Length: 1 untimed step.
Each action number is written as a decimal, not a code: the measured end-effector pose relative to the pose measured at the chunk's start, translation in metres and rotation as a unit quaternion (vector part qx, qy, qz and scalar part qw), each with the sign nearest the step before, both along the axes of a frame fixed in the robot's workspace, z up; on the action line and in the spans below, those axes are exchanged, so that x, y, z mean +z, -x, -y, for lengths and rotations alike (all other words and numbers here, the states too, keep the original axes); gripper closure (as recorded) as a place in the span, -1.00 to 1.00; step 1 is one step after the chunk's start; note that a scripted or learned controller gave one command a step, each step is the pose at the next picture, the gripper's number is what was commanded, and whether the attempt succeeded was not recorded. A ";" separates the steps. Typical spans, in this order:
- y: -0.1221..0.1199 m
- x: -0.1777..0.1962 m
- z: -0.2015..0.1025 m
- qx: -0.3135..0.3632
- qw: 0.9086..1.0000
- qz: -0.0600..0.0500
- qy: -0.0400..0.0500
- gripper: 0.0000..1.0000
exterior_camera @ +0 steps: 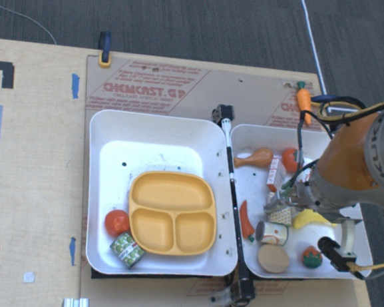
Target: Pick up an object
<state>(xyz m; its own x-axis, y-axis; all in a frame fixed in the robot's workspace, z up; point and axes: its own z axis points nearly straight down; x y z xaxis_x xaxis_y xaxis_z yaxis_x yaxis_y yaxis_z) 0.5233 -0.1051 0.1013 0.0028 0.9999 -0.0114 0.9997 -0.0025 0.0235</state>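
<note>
The arm reaches in from the right of the frame and hangs low over the right bin (363, 255), its wrist covering the middle of that bin. The gripper (282, 203) points down into the clutter at centre right, presumably because that is where the pickable things lie thickest. Whether the claw is wide, narrow or closed on anything I cannot tell; the wrist and the jumble beneath hide it.

The task names no particular object, so any item will do, and the nearest candidates sit just below and beside the gripper. Counted in the right bin: 1 drumstick-shaped piece (253, 158) at the upper left of the bin, 1 red-orange round fruit (290, 158) beside it, 1 red chilli (245, 220) along the left wall, 1 small can (273, 233), 1 tan disc (273, 259), 1 yellow banana-like piece (310, 220) partly under the wrist, and 1 small red-and-green fruit (312, 257) at lower right.

The left bin (103, 175) holds 3 things, well apart from the arm: 1 yellow divided plate (172, 212) with 3 compartments, 1 tomato (116, 222) and 1 green packet (127, 249) touching the plate's lower left edge.
</note>
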 end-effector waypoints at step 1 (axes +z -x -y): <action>0.043 0.084 -0.094 0.002 1.000 -0.011 -0.006 1.00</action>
